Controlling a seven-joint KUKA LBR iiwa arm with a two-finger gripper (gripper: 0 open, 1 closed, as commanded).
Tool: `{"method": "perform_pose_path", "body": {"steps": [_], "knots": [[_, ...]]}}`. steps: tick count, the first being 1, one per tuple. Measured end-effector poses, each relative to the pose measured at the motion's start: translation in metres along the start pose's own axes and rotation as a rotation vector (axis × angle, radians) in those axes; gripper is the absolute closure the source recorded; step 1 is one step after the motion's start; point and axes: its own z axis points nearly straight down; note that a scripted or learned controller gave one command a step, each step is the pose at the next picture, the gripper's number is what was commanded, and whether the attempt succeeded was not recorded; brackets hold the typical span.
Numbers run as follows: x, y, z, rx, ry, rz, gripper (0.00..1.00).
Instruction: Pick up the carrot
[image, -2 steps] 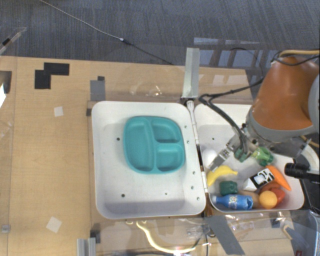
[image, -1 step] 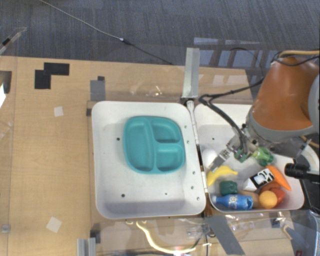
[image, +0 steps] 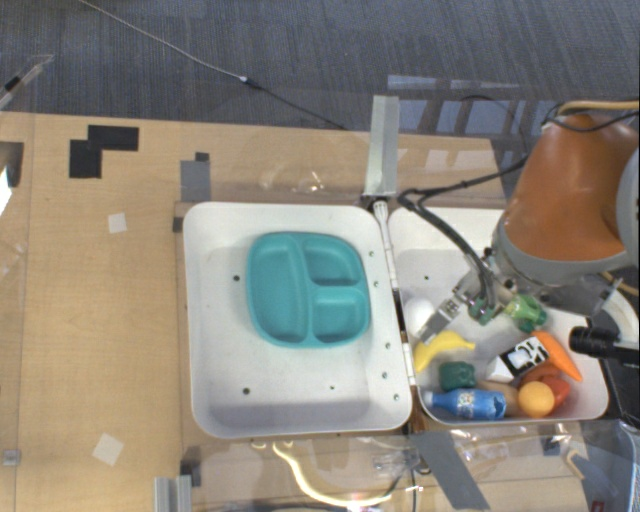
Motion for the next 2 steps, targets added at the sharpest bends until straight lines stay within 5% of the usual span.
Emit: {"method": "perform_pose_path", "body": {"steps": [2], "knots": [[0.0000,0.0000,0.0000,0.000,0.000,0.000,0.00]]}}
